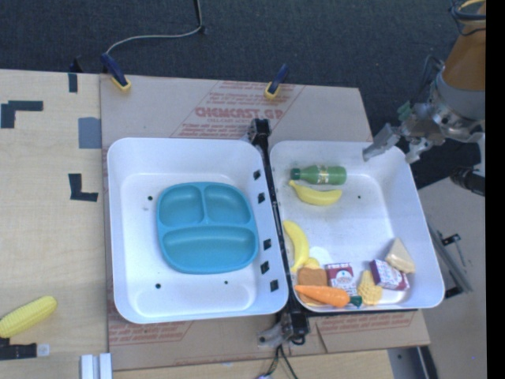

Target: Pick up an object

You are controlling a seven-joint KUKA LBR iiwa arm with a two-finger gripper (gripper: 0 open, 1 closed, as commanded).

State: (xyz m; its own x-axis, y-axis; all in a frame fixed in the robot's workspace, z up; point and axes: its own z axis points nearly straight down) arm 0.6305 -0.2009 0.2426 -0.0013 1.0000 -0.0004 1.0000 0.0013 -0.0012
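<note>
The gripper (392, 144) hangs over the upper right corner of the right bin (410, 181), at the end of the grey arm (465, 69) that comes in from the right with its orange band above the wrist. Its two fingers stand spread apart, one pointing left toward the bin's rim, the other angled down, and nothing lies between them. Nearest to it inside the bin, to the left and a little lower, is a green bottle (319, 174) lying on its side, with a banana (316, 195) touching it just below. Both are apart from the fingers, with bare white floor between. Farther down along the bin's left wall lies a second banana (297, 243), and the bottom edge holds a crowded row: a carrot (322, 295), a slice of toast (312, 277), a small red and white carton (341, 275), a corn cob (369, 290), a purple packet (388, 275) and a wedge of cheese (400, 254), all well away from the gripper. The left bin (130, 212) carries a blue divided plate (208, 227). Outside the bins, a yellow corn cob (28, 315) rests on the wooden bench (39, 227) at the lower left.
</note>
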